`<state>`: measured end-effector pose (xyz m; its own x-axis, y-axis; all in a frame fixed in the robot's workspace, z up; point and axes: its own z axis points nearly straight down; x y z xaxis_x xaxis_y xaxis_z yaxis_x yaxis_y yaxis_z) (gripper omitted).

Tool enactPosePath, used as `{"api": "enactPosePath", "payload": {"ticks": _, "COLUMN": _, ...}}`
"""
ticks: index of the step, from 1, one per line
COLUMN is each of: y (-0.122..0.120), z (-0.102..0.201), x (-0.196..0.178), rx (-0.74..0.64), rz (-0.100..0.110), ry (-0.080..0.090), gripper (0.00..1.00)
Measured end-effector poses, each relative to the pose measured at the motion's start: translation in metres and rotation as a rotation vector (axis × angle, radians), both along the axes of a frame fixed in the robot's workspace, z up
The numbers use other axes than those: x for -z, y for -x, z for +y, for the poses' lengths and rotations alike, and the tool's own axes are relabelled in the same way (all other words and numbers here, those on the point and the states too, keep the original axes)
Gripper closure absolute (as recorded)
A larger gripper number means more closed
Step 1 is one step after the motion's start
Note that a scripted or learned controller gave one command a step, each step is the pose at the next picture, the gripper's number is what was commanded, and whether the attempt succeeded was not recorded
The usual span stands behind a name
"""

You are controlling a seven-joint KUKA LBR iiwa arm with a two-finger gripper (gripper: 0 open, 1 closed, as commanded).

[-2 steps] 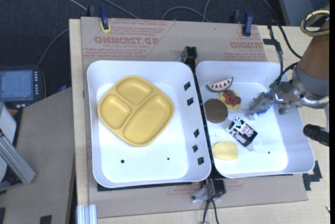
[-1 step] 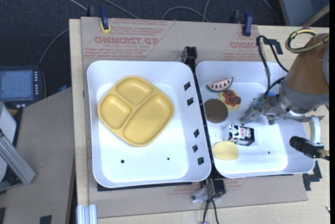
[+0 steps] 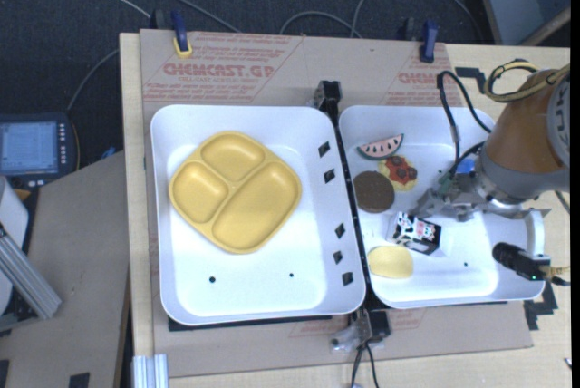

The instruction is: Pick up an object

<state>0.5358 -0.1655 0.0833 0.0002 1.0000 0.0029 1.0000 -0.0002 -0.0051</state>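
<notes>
Bins are sitting side by side on the bench. Starting at nine o'clock, the left bin (image 3: 172, 196) is bearing a yellow divided plate (image 3: 235, 191), its three wells facing up. Crossing the seam toward three o'clock, the right bin (image 3: 453, 282) is carrying the small toys: a watermelon slice (image 3: 381, 146) at its twelve o'clock, a red-and-yellow piece (image 3: 400, 170) just below that, a brown disc (image 3: 372, 191) near the seam, a black-and-white cow-patterned block (image 3: 417, 233) toward the bin's middle, and a pale yellow oval (image 3: 391, 262) at six o'clock.

The gripper (image 3: 441, 200) is hanging low over the right bin, just at the one o'clock side of the cow-patterned block, so that block is looking like the likeliest thing to be picked. Whether the tool is wide or narrow I cannot tell; the wrist is hiding that part, and nothing is showing as held.

The block is probably going to handle as a light, stiff toy with a smooth, somewhat slippery skin, unlikely to break if dropped. Its long axis is running roughly from ten o'clock to four o'clock, tilted slightly across the bin. Taking hold across the short sides, at the middle of its length, is seeming the safest choice, since a grip near one end is likely to make it swivel or squirt out.
</notes>
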Motion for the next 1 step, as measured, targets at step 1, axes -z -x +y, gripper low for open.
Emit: {"api": "enactPosePath", "payload": {"ticks": 1, "y": -0.0013, "z": -0.0003, "x": -0.0127, "rx": 0.000, "rz": -0.005, "ry": 0.001, "gripper": 1.00}}
